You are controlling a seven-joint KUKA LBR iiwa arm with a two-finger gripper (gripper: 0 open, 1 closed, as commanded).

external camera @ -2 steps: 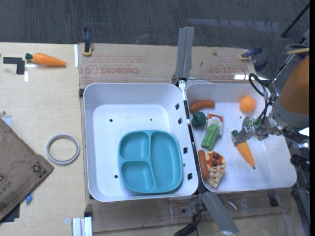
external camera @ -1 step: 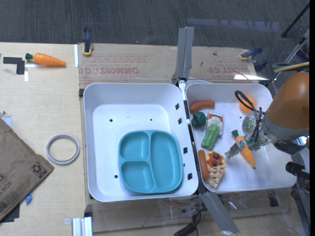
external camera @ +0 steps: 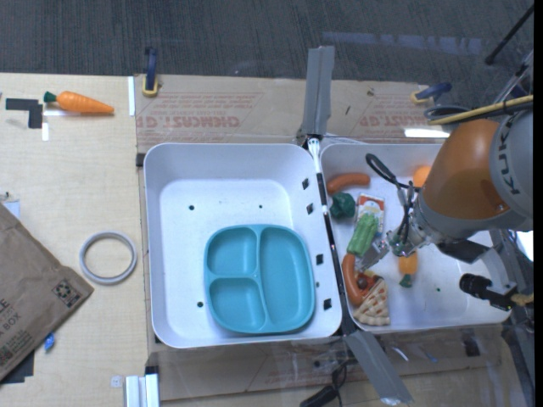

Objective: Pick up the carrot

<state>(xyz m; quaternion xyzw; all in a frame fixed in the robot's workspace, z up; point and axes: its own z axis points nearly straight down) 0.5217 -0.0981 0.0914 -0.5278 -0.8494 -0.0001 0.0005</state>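
step: closing in on carrot (external camera: 408, 265) | carrot: right bin (external camera: 450, 308), just beside gripper (external camera: 399, 246) | gripper: we cannot tell its state | advice: we'd centre over carrot, avoiding the pizza slice (external camera: 373, 303)

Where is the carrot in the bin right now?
In the camera view, the carrot lies in the right bin, just below the hand, right of the green packet and above-right of the waffle piece.
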